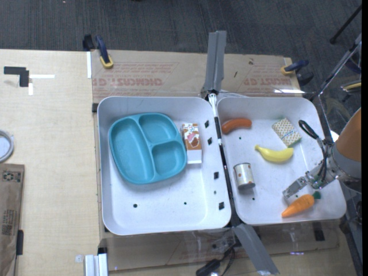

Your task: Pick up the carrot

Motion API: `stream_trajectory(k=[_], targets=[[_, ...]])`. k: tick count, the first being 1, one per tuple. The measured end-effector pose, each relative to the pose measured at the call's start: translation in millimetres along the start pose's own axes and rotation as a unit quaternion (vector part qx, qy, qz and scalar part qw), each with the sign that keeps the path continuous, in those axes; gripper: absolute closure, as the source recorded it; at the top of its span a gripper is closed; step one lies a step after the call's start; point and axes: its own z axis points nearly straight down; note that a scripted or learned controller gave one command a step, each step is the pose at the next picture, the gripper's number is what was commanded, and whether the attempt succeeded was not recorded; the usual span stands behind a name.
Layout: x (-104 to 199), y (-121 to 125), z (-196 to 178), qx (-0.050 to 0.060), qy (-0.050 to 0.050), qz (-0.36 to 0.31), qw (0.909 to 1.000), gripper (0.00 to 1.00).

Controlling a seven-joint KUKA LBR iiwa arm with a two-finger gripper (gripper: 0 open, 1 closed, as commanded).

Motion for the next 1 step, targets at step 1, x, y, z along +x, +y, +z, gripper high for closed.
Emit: stream_trajectory(k=[1], targets=[[-0.2, 1.0, -9.0, -0.001, -0.001, 0.000, 1.0000, 1.00]])
